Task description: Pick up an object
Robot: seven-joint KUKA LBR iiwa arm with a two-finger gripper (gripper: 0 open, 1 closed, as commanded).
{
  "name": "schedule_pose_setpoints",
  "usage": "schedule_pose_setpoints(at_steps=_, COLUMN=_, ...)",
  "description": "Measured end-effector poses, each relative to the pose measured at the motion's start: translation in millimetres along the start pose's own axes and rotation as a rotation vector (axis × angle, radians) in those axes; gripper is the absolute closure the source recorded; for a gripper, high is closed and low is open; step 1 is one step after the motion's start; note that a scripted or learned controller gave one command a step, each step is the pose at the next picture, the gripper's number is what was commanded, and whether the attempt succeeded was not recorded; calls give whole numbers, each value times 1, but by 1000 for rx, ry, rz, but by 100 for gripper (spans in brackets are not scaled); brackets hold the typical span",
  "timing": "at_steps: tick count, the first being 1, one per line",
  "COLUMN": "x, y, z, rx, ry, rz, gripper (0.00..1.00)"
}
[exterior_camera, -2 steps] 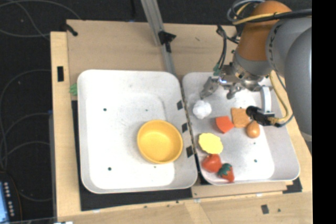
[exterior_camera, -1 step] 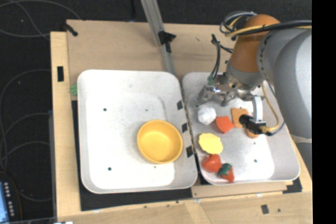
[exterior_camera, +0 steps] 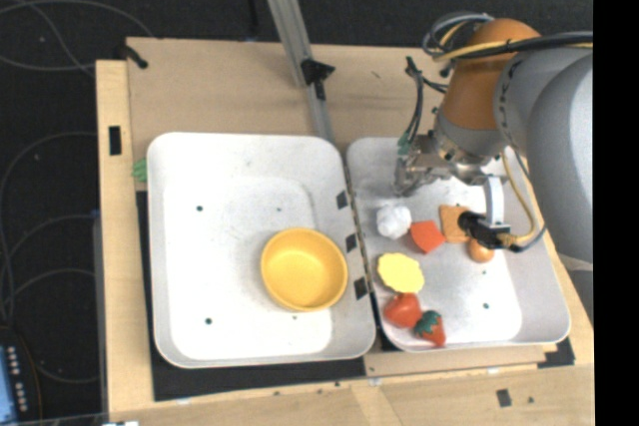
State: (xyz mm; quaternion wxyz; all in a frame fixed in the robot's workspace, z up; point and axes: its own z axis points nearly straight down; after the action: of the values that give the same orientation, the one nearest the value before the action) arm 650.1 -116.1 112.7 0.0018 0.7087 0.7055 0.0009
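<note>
We see the brown bench (exterior_camera: 230, 85) on dark floor, carrying 2 white bins: the left bin (exterior_camera: 200, 185) with a yellow bowl (exterior_camera: 303, 268), the right bin (exterior_camera: 519, 304) under the arm. The gripper (exterior_camera: 411, 177) hangs just above a white object (exterior_camera: 393, 218); jaw state, we cannot tell. Nearby lie yellow, orange and red pieces.

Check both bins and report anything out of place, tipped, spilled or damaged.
Nothing stands out. The yellow bowl sits upright in the left bin. The small items in the right bin, among them a white lump, an orange block and a strawberry, lie loose but inside its rim.
</note>
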Motion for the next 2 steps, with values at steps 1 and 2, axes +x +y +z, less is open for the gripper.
schedule_pose_setpoints(at_steps=1, x=-2, y=3, z=-43, rx=-1, ry=2, rz=0, gripper=100)
schedule_pose_setpoints(at_steps=2, x=-8, y=5, z=-108, rx=-5, ry=0, rz=-1, gripper=100)
